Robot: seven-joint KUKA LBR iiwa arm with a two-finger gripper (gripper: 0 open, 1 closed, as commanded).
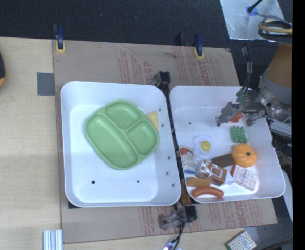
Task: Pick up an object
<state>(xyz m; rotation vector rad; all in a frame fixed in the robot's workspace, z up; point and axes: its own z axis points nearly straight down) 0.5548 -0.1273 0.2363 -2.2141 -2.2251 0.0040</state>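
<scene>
hand (234, 114) above right bin (194, 102), near orange (244, 155)

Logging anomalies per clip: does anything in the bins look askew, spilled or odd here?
One small oddity: a pale yellow piece pokes out from under the green divided plate in the left bin, partly covered. The toy foods in the right bin lie jumbled but contained.

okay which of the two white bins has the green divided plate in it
The left white bin holds the green three-compartment plate; the right white bin holds small toy foods.
</scene>
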